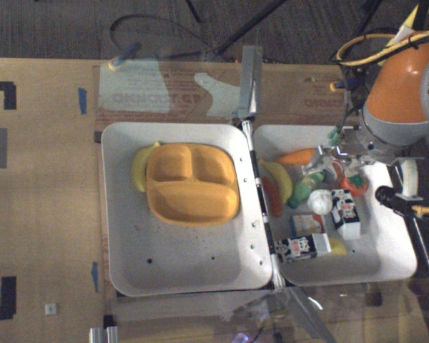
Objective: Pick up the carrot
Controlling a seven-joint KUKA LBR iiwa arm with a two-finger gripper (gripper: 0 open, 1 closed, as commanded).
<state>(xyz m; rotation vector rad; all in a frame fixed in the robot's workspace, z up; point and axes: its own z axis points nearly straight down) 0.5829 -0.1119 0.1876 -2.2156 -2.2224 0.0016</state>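
The grey arm [404, 84] (orange-banded) reaches over the right bin [393, 256], while an orange tray [193, 183] sits in the left bin [179, 263]. The gripper [337, 153] hovers beside the carrot [297, 157] at the right bin's far edge; its opening I cannot tell.

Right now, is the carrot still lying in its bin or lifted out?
Still in the bin. The carrot lies flat at the right bin's far edge, beside the end effector; nothing visibly grips it.
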